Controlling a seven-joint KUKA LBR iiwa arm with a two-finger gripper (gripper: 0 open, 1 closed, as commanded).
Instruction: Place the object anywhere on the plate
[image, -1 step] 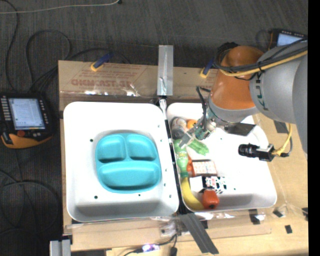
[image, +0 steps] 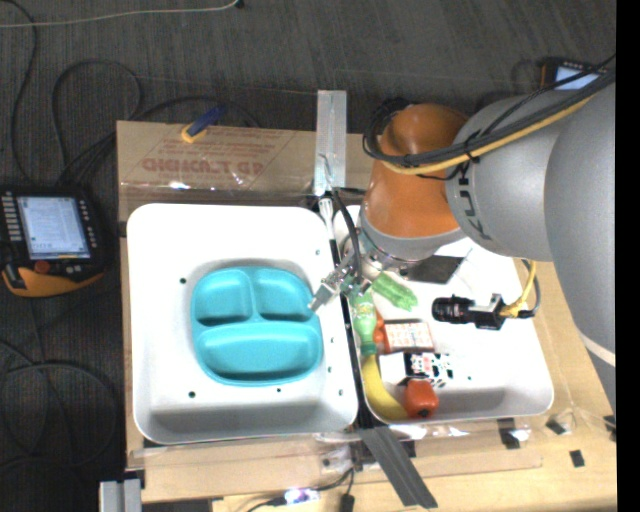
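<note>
The plate (image: 258, 325), teal with three compartments, lies flat in the middle of the left bin (image: 160, 260), a little toward its right wall. Just past the plate's far right corner, the gripper (image: 338, 283) hangs over the divider between the two bins, with the plate's rim close below it. Whether it is spread or pressed together cannot be told from this angle, and nothing can be made out in its grasp. Above it the arm (image: 420, 180), orange-banded and grey, comes in from the right and covers the far part of the right bin (image: 510, 370).

The loose things are crowded against that bin's left wall. A clear green piece (image: 395, 292) lies just right of the gripper. A green bottle (image: 365, 322) is nearer, beside a small box (image: 405, 336). A banana (image: 378, 388) curves along the near left corner, with a red thing (image: 421, 398) touching it. A cardboard sheet (image: 220, 160) lies beyond the left bin.
</note>
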